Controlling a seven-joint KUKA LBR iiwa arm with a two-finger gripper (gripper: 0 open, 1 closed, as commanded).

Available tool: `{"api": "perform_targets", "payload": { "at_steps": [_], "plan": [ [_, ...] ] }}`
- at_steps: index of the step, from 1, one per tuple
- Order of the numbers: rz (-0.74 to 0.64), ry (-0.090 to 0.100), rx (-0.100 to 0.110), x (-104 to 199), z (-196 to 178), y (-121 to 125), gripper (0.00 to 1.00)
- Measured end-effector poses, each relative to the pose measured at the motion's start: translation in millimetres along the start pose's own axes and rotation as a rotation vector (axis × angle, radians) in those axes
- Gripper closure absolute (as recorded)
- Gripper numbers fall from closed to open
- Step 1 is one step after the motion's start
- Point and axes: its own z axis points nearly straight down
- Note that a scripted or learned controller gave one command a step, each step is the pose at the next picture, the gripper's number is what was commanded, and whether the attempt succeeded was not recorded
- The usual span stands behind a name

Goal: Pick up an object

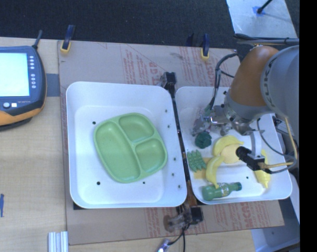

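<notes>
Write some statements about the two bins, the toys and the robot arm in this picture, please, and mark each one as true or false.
1. The green plate with compartments lies in the left bin. True.
2. The green bottle stands upright in the right bin. False: it lies on its side near the front edge of that bin.
3. The gripper is above the right bin, near a small dark green toy. True.
4. The banana is in the left bin. False: it is in the right bin, beside the bottle.
5. A device with a screen rests on the bench to the left of the bins. True.
</notes>
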Motion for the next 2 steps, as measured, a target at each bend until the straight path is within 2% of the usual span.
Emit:
{"api": "perform_targets", "payload": {
  "at_steps": [1, 2],
  "plan": [
    [-0.001, 0.001, 0.000, 7.2, 0.4, -50.8, 0.00],
    [0.002, 0.001, -0.002, -12.1, -0.4, 11.7, 0.00]
  ]
}}
